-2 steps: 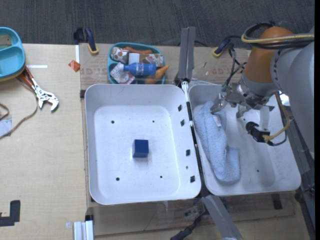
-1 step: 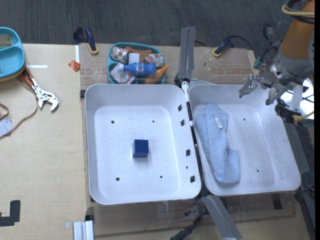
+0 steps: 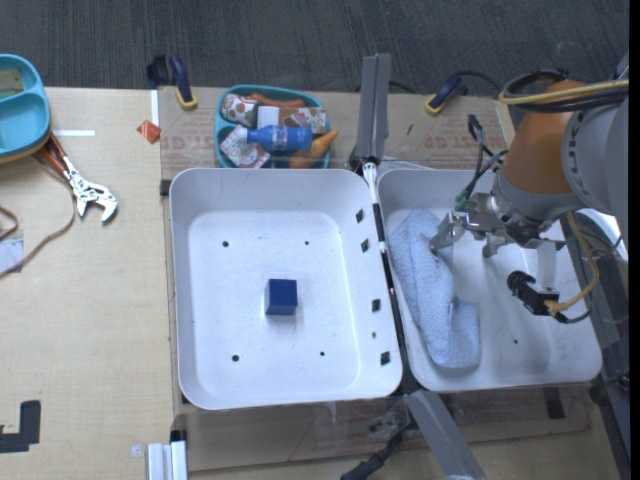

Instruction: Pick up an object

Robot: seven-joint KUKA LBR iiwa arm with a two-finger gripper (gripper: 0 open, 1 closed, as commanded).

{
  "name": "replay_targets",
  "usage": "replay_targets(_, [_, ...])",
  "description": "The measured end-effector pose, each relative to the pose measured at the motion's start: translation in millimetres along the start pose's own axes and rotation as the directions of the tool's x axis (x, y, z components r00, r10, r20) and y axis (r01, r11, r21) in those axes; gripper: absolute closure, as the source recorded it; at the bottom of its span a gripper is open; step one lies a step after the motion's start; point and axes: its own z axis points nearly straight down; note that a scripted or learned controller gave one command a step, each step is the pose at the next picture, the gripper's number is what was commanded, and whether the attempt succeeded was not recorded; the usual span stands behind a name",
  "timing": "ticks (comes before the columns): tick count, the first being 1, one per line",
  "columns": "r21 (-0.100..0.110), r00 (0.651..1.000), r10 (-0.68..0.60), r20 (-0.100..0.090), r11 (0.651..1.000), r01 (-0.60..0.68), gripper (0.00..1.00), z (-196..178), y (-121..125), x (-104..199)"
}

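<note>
Two fingers (image 3: 443, 238) stand apart on the gripper (image 3: 466, 242), folks, with nothing between them. The left finger's tip sits right at the upper right edge of the towel (image 3: 432, 290). The other finger hangs off to the towel's right, over bare white floor.

That towel is our landmark: pale blue, rumpled, lying lengthwise along the left side of the right bin (image 3: 575, 363). Above and to the right of the towel, the wrist rises into the orange band (image 3: 540, 153) and the grey arm (image 3: 600, 153), with yellow and black cables looped around them. A black cable plug (image 3: 528, 290) dangles just right of the towel, about level with its middle.

Now the prize! The blue block (image 3: 282, 297) sits well to the towel's left, across the divider, alone near the middle of the left bin (image 3: 195, 298), level with the towel's middle. It is well apart from the gripper and untouched.

Wider still: up and to the left of the towel, just beyond the left bin's far rim, a teal tub (image 3: 229, 103) is crammed with small mixed items, among them a blue bottle (image 3: 282, 139). Far to the towel's left on the wooden bench (image 3: 80, 328) lies a silver wrench (image 3: 92, 198), and a teal tray (image 3: 22, 108) pokes in at the far left edge. Beyond the towel, at the bench's far edge, a blue and orange clamp (image 3: 443, 94) grips the board.
</note>
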Motion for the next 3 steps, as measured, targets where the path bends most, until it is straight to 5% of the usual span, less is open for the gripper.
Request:
replay_targets(1, [0.002,0.991,0.133,0.001,0.991,-0.133,0.0,-48,-32,-66])
replay_targets(2, [0.002,0.931,0.366,0.003,0.931,-0.366,0.0,-102,1,-84])
replay_targets(3, [0.005,0.793,0.609,0.004,0.793,-0.609,0.0,-2,33,-10])
